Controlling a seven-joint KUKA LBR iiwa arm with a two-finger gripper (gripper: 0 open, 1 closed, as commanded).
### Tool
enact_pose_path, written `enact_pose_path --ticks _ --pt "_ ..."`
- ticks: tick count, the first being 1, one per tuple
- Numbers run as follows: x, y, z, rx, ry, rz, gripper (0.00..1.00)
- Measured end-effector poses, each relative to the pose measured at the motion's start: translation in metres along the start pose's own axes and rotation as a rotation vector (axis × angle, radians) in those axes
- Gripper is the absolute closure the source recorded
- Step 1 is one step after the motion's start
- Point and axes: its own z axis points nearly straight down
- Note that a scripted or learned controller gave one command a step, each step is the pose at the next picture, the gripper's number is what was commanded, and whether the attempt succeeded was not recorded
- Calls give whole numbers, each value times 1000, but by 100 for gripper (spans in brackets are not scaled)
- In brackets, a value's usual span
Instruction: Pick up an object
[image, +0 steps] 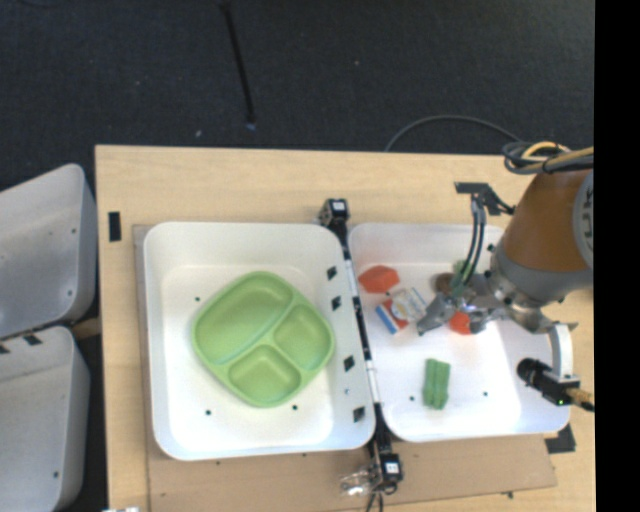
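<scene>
Down in the right bin (500, 425), the gripper (447, 312) sits low among a small huddle of objects, and there's a red-orange piece (461, 322) right at its tip — touching the metal or just beside it, hard to call from up here. Whether the jaws are apart or closed, I cannot tell; the wrist and the clutter mask them. Just to the left of the tip lies a crumpled clear wrapper (408, 300), with a small blue and red item (386, 318) tucked against its lower left edge. Further up and left, an orange-red lump (378, 278) sits near the divider (352, 320) between the bins, with only a thin strip of white between it and that wall. Below the gripper, well apart from the cluster, a green block (436, 383) lies on its own with open floor all round it, clear of the front rim. The arm (545, 235), orange band showing, looms over the bin's right side, so that wall is crowded. Across the divider, the left bin (165, 400) carries a green sectioned plate (263, 338), three compartments, sitting roughly in the middle with white margin on every side, widest along the top and bottom edges.
</scene>
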Motion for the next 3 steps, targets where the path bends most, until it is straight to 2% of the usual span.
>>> enact_pose_path --ticks 1,2,3 --pt "-7 4 46 0 0 3 0" --pt "-8 3 71 -1 0 6 0" --pt "-9 4 60 -5 -1 13 100"
